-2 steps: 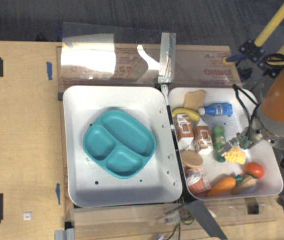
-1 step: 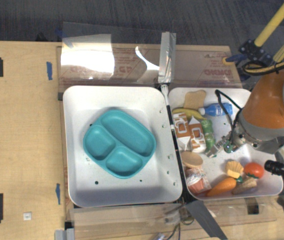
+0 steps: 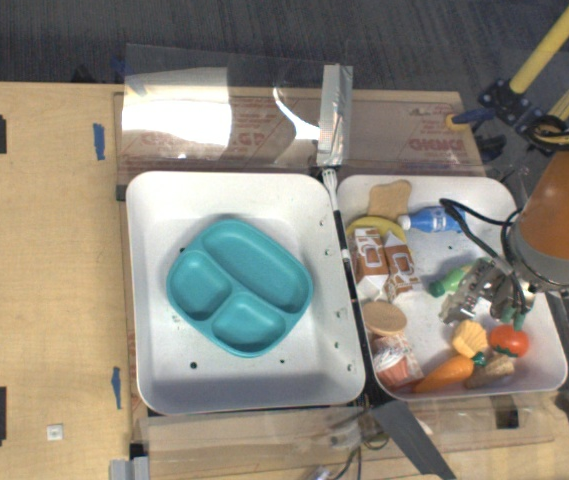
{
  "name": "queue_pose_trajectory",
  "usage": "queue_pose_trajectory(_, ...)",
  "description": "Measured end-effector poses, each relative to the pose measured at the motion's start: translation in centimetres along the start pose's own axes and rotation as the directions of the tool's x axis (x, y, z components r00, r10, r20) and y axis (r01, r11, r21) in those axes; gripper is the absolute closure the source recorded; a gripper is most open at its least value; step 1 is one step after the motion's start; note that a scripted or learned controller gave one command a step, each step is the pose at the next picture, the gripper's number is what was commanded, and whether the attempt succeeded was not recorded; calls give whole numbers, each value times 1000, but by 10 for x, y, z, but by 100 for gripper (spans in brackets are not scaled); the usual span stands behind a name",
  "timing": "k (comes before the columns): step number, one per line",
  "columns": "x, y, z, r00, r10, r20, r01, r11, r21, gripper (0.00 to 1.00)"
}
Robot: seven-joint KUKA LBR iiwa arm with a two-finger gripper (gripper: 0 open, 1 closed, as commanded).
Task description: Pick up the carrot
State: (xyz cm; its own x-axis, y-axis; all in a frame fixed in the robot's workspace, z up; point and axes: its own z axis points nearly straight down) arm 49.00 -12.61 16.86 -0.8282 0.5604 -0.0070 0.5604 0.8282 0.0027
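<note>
The approach step is judged underway — the gripper point(image 3: 486, 298) hangs over the right bin point(image 3: 549, 373); its jaw state cannot be told. A descent to the carrot point(image 3: 442, 373) at the near edge is called for.

Can't tell the gripper point(image 3: 484, 298) finger state, too blurry; arm point(image 3: 564, 218) cut off at right edge; small items near right bin point(image 3: 554, 368) corner overlapping, unreadable.
</note>
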Motion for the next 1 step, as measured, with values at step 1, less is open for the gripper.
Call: queue_pose_trajectory(1, 1, -17, 31, 969, -247, -8, 247, 969, 0, 100)
